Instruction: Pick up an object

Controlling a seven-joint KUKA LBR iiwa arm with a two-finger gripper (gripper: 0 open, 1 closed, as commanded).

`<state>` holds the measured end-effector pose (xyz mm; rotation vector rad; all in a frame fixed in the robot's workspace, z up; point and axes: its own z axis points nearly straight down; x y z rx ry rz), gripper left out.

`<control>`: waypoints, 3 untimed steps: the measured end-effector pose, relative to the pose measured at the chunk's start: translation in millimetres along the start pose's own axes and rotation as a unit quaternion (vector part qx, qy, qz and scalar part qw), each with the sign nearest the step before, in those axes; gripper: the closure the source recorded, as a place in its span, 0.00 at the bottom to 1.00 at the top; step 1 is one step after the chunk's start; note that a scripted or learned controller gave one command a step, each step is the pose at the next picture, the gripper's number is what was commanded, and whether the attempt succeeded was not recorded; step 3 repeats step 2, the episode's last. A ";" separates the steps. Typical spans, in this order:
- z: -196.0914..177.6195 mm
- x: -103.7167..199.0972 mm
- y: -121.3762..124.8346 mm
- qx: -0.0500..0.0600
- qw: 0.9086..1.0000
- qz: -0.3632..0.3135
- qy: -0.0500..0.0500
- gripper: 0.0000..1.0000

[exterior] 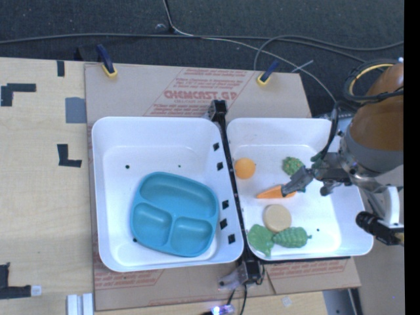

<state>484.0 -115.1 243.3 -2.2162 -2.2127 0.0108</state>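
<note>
The two-finger gripper (293,184) is reaching into the right white bin (341,238) and is pinching the wide, dark end of a small orange toy carrot (272,192). The carrot is lying level, its slim, smooth body tapering to a point toward the bin divider. A round orange ball (245,168) is sitting just beyond it; a tan disc (277,218) is lying near its other side.

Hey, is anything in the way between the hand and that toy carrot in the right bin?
Nothing visible. The hand is already at the carrot's right end, with the green leafy toy just behind it and the beige round piece in front.
</note>
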 end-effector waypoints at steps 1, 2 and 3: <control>-4.8 0.2 2.1 -0.005 1.000 -0.002 -0.001 0.00; 47.1 11.0 0.1 -0.002 1.000 -0.001 -0.001 0.00; 47.1 11.0 0.1 -0.002 1.000 -0.001 -0.001 0.00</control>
